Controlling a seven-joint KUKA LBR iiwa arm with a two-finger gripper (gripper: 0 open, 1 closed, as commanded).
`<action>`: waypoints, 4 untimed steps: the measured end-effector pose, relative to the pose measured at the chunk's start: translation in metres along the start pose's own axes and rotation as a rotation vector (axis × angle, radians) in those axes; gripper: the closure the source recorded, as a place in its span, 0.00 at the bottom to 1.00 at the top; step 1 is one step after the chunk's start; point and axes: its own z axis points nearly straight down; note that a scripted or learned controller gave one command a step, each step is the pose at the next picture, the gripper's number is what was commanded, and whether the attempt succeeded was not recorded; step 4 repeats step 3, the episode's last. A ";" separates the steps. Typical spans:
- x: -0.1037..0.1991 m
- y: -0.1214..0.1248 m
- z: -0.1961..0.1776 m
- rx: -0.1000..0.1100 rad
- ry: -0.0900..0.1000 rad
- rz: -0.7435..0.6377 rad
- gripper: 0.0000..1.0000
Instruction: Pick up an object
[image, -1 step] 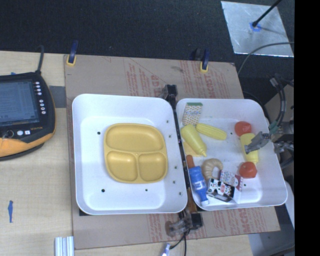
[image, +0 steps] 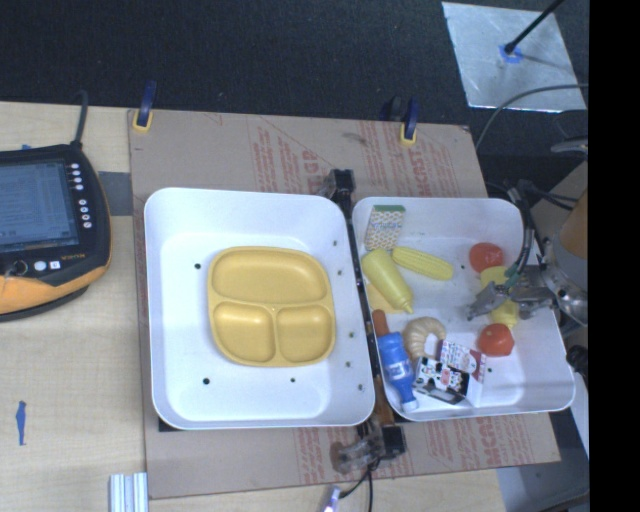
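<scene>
Pale wooden bench (image: 70, 380), glossy white bins (image: 180, 390); smooth yellow compartment tray (image: 272, 304) left of centre. Metal gripper (image: 487, 300) lower right, thin fingers parted, gripping nothing.

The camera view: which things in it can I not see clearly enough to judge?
- Gripper: too small and blurred to judge its fingers.
- Yellow piece under the gripper: mostly covered by it, kind unclear.
- Blue bottle: label too small to read.
- Printed box: pattern blurred, text unreadable.
- Tablet: cut off by the left edge.
</scene>
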 end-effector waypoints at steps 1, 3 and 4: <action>-0.001 0.034 0.037 -0.003 -0.001 -0.001 0.00; 0.076 0.113 0.039 0.019 0.004 0.001 1.00; 0.076 0.113 0.039 0.019 0.004 0.001 1.00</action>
